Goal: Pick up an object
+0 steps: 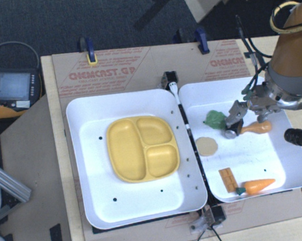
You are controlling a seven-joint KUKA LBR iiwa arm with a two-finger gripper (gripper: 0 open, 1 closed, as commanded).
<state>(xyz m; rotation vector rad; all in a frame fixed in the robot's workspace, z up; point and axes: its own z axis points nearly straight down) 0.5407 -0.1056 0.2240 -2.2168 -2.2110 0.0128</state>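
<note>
I see two bins side by side on the bench: left bin (pixel 84 152) w/ a divided plate (pixel 142 147) in its middle. Right bin (pixel 296 165) has the rest. Leafy piece (pixel 214 118) at far left, round disc (pixel 207 146) just nearer. Gripper (pixel 234 121) sits right of the leafy piece, a small gourd-shaped item (pixel 257 128) just right of it. Near edge: wafer block (pixel 227 179), carrot (pixel 257 186) just beside it, to its right.

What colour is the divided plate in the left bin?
Yellow; the divided plate shows best in the overhead camera view.
</note>
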